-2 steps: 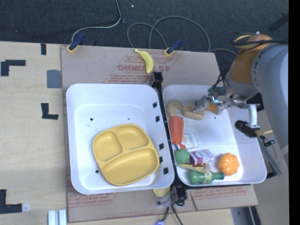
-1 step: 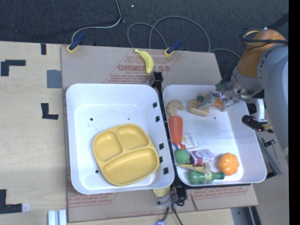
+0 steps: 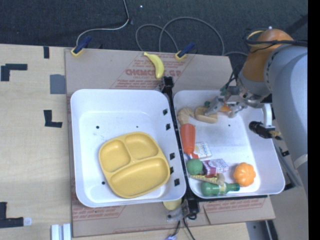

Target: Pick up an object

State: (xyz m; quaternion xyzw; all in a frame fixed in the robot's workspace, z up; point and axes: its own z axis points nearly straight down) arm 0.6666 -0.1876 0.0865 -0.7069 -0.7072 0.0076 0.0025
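Left bin (image 3: 85, 134): a sectioned plate (image 3: 133, 163) lies in its near half. Right bin (image 3: 260, 159): bread (image 3: 205, 115) at the back, carrot (image 3: 188, 138) along the left wall, pumpkin (image 3: 244, 173) near right, bottle (image 3: 219, 188) at the front. A banana (image 3: 155, 64) lies behind the bins.

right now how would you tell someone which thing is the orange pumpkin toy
Start at the right-hand white bin, the one cluttered with small toys. Go to its near right corner: the orange pumpkin toy sits there, just right of the pink packet and above the green bottle. It is round and ribbed, unlike the long carrot by the divider.
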